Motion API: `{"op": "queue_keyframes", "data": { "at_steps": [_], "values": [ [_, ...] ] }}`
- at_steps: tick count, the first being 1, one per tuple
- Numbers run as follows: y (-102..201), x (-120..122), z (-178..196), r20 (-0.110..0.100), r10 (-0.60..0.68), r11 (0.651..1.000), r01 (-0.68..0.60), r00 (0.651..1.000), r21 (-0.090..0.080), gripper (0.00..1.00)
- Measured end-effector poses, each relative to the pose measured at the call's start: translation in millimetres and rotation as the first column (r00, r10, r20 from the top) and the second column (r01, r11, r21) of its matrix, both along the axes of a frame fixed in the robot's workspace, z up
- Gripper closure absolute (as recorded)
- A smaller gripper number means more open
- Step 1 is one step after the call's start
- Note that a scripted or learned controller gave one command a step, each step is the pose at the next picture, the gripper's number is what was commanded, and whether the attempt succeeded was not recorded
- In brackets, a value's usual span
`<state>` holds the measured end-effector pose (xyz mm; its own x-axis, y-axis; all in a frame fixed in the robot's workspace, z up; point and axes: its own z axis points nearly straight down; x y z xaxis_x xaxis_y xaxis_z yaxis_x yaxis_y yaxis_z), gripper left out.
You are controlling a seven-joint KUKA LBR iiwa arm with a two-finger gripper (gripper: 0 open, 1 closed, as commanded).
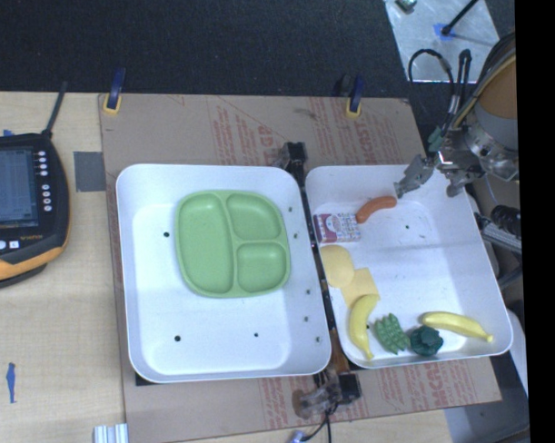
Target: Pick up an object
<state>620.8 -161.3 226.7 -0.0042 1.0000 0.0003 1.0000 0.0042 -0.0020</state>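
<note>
— What sits on the bench (55, 360)?
— A brown cardboard sheet (256, 126) carrying two white bins: left bin (155, 357), right bin (460, 255).
— Anything else?
— A teach pendant (18, 207) at far left, touching neither bin.

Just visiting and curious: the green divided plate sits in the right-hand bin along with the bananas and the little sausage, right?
Not quite. The camera view shows the green divided plate alone in the left bin. The bananas and the little sausage are indeed in the right bin.
</note>
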Motion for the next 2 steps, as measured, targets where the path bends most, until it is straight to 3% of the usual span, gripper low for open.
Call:
{"op": "queue_keyframes", "data": {
  "at_steps": [1, 2],
  "values": [
    [11, 30, -86, -0.004, 0.001, 1.000, -0.001, 1.000, -0.001, 0.00],
    [-46, 33, -17, 0.001, -0.002, 1.000, 0.002, 1.000, -0.001, 0.00]
  ]
}}
